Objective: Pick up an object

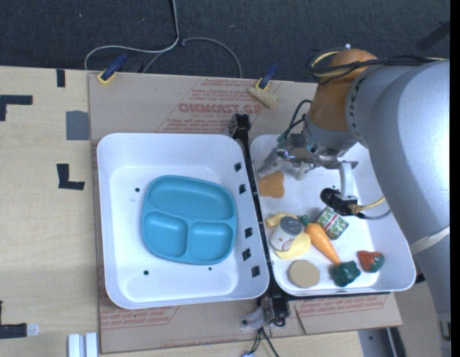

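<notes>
You see the gripper (pixel 293 162) low over the right bin (pixel 394 251), at about eleven o'clock in that bin. You cannot tell how it is set or if it has hold of anything, because the arm (pixel 397 125) covers much of it. A tan slice (pixel 272 185) lies just below it, maybe touching. The other toys sit toward six o'clock: an orange carrot (pixel 322 243), a round cookie (pixel 304 274) and a red piece (pixel 371 259). The blue plate (pixel 189 219) lies in the middle of the left bin (pixel 115 199).
</notes>
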